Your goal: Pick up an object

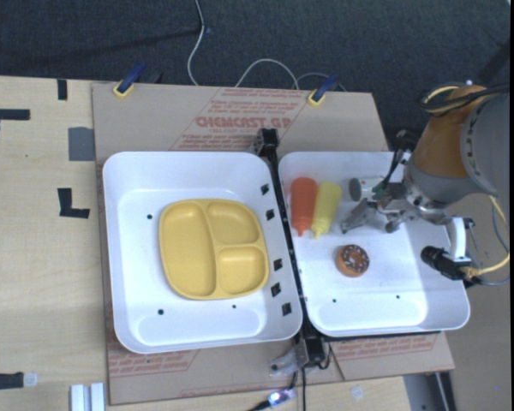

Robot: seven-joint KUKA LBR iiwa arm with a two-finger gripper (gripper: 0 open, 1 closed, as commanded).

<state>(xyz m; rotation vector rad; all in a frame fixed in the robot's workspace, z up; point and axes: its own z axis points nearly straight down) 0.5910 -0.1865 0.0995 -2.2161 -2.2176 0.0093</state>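
Observation:
In the right bin (411, 306) lie an orange-red bottle-shaped toy (302, 204) and a yellow one (325, 208), side by side against the left wall. A chocolate donut with sprinkles (353, 260) rests nearer the bin's middle. My gripper (354, 205) hangs low over the right bin, just right of the yellow toy and above the donut. Its fingers (350, 223) point left and stand spread, open, with nothing between them. The arm with its orange band (441, 148) comes in from the right.
The left bin (124, 229) holds a yellow divided plate (212, 248). A black divider with clips (278, 229) runs between the bins. A white cable (265, 67) loops on the cardboard behind them. A black part of the arm (441, 262) overhangs the right bin's right edge.

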